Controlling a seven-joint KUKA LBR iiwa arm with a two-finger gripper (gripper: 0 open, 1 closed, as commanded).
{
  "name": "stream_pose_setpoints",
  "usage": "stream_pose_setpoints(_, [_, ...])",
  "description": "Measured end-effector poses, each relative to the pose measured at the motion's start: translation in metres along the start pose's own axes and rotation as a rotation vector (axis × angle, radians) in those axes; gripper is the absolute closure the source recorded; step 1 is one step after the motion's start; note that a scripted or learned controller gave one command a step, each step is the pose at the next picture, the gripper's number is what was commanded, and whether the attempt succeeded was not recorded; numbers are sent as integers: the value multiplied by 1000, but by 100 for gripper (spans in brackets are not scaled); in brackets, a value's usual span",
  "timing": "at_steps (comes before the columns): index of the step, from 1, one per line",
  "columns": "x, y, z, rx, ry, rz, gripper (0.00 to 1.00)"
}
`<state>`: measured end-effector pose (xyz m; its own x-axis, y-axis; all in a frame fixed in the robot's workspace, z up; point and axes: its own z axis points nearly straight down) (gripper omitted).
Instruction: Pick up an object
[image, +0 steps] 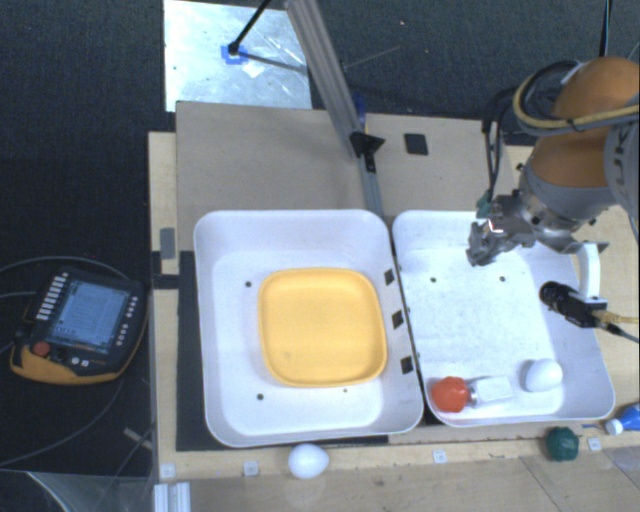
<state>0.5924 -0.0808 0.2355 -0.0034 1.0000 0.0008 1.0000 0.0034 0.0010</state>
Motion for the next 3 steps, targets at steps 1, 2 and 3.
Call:
stream_pose_setpoints(1, [61,-6,-1,0,1,-2,100])
stream_pose_setpoints(2, [122,-21,1,0,1,-1,100])
stream_pose_setpoints(3, [174,-26,-5,0,1,-1,100])
